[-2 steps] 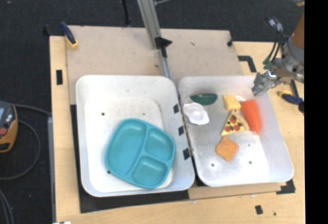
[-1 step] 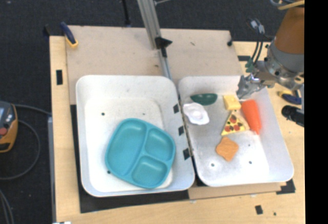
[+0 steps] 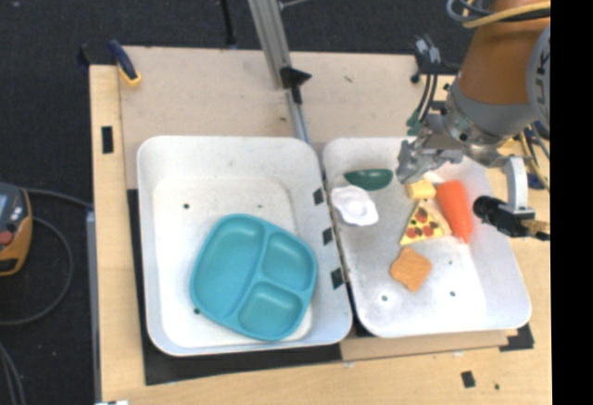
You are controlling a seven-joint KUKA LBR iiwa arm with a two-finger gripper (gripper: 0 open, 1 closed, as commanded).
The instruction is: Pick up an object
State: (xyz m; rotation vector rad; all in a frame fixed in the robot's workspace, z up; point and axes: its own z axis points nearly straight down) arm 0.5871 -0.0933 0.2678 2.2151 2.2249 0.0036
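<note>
Tabletop [image 3: 213, 97] carries two white bins. Left bin [image 3: 157, 162] – teal divided plate [image 3: 255, 276]. Right bin [image 3: 500, 301] – orange carrot [image 3: 455, 208], pizza slice [image 3: 423, 225], nugget [image 3: 411, 270], white lump [image 3: 355, 206], green piece [image 3: 370, 178]. Pincer [image 3: 419, 164] low beside carrot – grip state unreadable.

The arm [image 3: 505, 60] has a rounded orange band above a grey wrist. Looped pale cables sit on top; dark cables run alongside the metal head.
</note>
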